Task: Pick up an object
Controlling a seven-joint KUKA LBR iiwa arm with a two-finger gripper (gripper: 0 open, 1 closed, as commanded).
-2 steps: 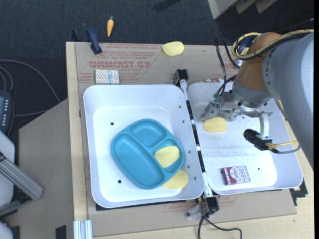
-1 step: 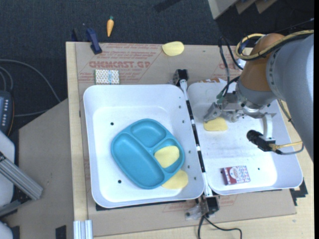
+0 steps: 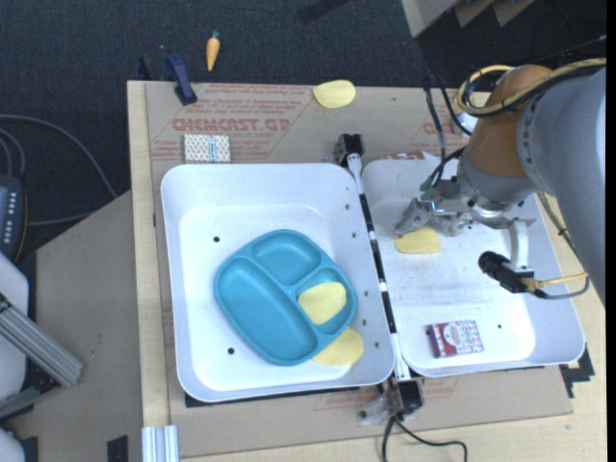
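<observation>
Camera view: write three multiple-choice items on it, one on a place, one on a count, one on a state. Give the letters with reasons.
1. Where does the blue plate lie?
A. left bin
B. right bin
C. bare bench

2. How many yellow pieces touch the plate?
A. none
B. two
C. five

3. How does the red packet lie?
A. flat in the right bin
B. upright on the plate
C. between the gripper's fingers

Key: 1 A, it sits on the left bin floor. 2 B, one in a compartment, one at its edge. 3 A, apart from the gripper.
</observation>
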